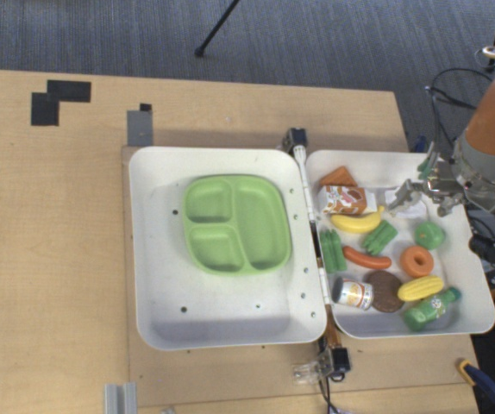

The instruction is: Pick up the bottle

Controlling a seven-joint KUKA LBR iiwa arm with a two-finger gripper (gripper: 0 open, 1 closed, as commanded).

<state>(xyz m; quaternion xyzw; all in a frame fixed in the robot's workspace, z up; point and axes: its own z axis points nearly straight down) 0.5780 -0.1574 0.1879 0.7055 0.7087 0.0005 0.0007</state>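
A light wooden counter (49, 257) fills the lower and left parts of the frame, with black tape patches (58, 100) at its upper left. Beyond it, across the top, lies grey ribbed carpet (101, 20), crossed by a thin black stand leg (228, 14).

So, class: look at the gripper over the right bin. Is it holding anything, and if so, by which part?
Nothing is held. The gripper hangs open above the right bin, with no toy between its fingers; the green bottle lies untouched near the bin's front corner.
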